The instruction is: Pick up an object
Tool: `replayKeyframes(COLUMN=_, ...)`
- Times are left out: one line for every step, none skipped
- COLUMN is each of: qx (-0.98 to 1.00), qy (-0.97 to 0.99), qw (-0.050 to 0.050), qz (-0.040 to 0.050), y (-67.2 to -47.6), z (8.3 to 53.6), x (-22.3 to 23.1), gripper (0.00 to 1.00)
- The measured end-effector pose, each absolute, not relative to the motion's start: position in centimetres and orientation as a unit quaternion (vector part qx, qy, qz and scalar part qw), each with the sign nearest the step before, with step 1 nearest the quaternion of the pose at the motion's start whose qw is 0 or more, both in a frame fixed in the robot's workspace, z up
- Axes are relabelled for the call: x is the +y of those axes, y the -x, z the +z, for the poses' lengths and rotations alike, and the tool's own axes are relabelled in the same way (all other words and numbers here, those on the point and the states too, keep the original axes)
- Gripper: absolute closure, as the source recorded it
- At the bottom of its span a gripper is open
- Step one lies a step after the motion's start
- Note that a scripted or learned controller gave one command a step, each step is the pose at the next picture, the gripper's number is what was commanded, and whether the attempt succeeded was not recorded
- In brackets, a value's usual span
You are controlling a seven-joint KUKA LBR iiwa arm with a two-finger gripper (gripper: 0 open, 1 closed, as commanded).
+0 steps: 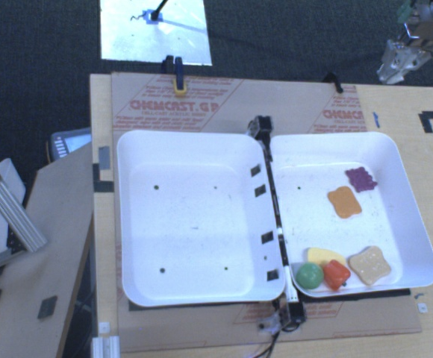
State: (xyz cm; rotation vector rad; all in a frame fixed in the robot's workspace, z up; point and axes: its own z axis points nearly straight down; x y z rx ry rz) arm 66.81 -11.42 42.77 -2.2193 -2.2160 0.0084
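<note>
At the near edge of the right bin (407, 166), a green ball (309, 276), a red pepper (337, 274), a yellow wedge (324, 256) and a tan slice of toast (369, 265) are clustering together, the ball and pepper touching. Farther back, an orange piece (344, 201) and a purple bunch of grapes (360, 178) are lying near each other. The left bin (127, 200) is sitting beside it on the desk (224, 99). Beyond the desk's far right corner, the end effector (396, 64) is hovering, well apart from the objects; whether its grip is spread or pressed together cannot be told.
</note>
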Motion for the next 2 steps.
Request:
replayKeyframes(qx=-0.707, qy=0.707, qw=-0.001, qz=0.0002, y=-66.8, z=40.7, x=-12.9, gripper=1.0)
replayKeyframes(qx=-0.709, qy=0.705, qw=-0.008, qz=-0.0053, y=-66.7, z=54.1, x=-12.0, gripper=1.0)
